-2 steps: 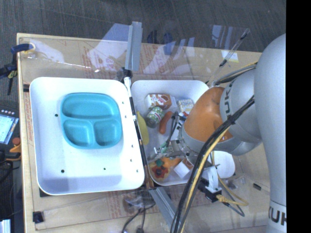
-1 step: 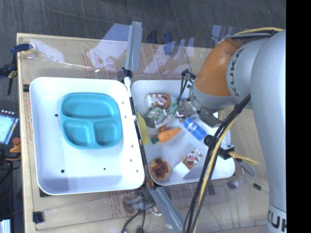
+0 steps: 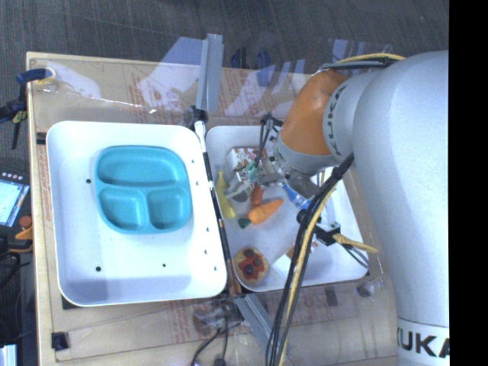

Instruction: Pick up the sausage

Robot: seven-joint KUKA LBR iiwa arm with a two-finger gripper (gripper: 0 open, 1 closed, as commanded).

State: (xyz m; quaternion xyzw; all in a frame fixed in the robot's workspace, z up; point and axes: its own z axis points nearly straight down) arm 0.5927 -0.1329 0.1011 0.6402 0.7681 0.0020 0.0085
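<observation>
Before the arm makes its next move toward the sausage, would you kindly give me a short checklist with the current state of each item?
1. Pincer is over the right bin, where the toy food lies: ok.
2. Sausage identified: cannot tell; a reddish piece shows just below the pincer, partly hidden.
3. Pincer holds something: cannot tell; the wrist covers the tips.
4. Neighbours clear of the target: not ok; the carrot and a yellow piece crowd close by.
5. Tart out of the way near the bin's front edge: ok.
6. Left bin with the blue tray away from the arm: ok.
</observation>
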